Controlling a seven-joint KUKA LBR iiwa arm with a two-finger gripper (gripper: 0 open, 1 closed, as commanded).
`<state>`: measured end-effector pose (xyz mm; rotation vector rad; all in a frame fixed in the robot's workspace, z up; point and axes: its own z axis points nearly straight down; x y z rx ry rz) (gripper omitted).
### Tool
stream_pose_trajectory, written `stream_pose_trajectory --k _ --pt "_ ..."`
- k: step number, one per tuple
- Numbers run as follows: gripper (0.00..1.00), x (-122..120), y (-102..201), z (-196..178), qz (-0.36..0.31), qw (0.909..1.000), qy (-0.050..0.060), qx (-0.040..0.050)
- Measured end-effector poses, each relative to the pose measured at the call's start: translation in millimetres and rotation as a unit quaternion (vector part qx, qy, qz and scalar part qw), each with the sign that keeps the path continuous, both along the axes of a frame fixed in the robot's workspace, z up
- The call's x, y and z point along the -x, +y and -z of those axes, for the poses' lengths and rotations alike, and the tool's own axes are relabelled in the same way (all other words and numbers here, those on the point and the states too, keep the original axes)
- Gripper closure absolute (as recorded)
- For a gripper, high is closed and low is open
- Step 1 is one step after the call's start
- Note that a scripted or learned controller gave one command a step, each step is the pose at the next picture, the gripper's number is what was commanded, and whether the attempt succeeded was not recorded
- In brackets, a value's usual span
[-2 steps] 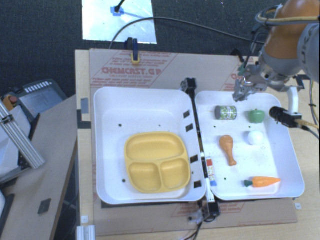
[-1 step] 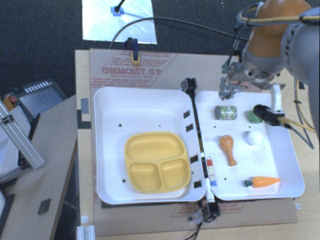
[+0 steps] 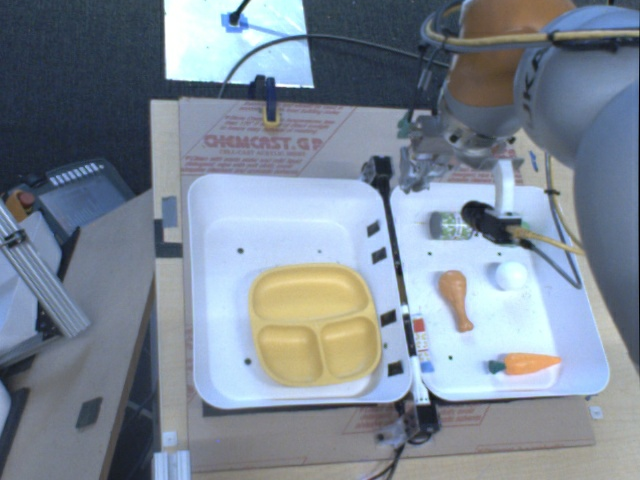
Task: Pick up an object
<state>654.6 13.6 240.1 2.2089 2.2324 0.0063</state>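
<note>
The jaws (image 3: 425, 171) hang over the far left corner of the right white plastic bin (image 3: 575, 343); I cannot tell their state. The small green can (image 3: 450, 226) lies nearest, probably the target, with the orange toy drumstick (image 3: 455, 296) nearer.

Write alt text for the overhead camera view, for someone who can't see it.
A grey robot arm's gripper hovers at the back of the right white bin, which holds a small green can, white ball, toy drumstick and toy carrot. The left white bin holds a yellow divided plate.
</note>
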Motion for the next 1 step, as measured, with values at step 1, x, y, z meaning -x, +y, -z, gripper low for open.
stream_pose_trajectory --k 1 --pt "1.00 1.7 51.1 13.6 0.001 1.0000 0.001 0.0003"
